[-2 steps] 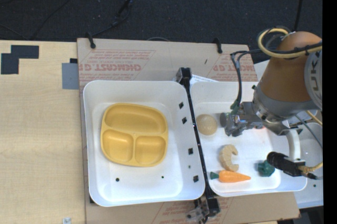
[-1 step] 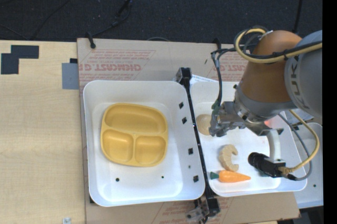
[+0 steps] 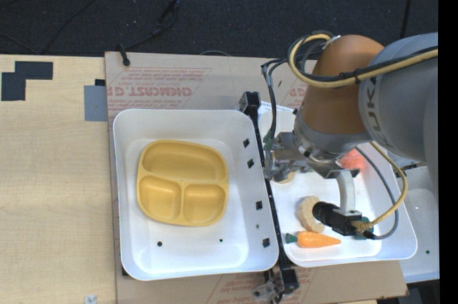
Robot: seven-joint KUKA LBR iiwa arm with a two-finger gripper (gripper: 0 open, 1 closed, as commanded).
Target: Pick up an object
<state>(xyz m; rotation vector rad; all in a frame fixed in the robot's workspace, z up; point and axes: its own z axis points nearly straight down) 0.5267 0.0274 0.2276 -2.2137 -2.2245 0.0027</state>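
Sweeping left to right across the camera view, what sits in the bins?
yellow divided plate in the left bin → orange carrot in the right bin → pink object, partly under the arm.

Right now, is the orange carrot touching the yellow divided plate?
Apart: the camera view shows the carrot in the right bin, the plate in the left bin.

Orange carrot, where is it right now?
In the camera view, the small orange toy carrot lies in the right white bin, near its front edge, just in front of a pale beige rounded piece.
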